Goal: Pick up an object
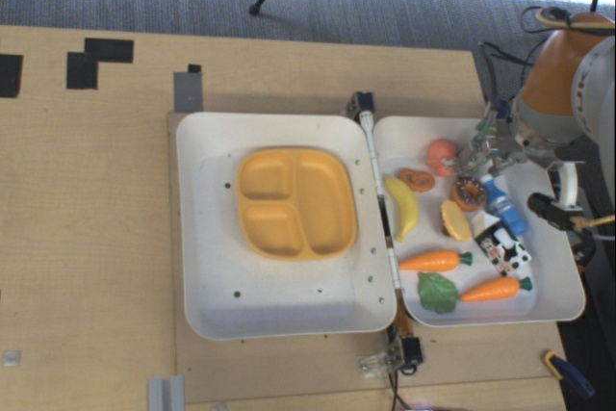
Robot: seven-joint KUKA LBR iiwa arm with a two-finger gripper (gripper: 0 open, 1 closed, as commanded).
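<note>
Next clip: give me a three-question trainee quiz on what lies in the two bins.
1. True or false: the yellow divided plate lies in the left bin.
2. How many carrots are in the right bin?
3. Which lies nearest the divider between the bins: A) banana B) blue bottle C) cow toy?

Key: 1 true; 2 two; 3 A.

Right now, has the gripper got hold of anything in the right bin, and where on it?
Cannot be told. The gripper is low over the right bin, just above a round orange-brown toy, but nothing is visibly between its fingertips.
</note>
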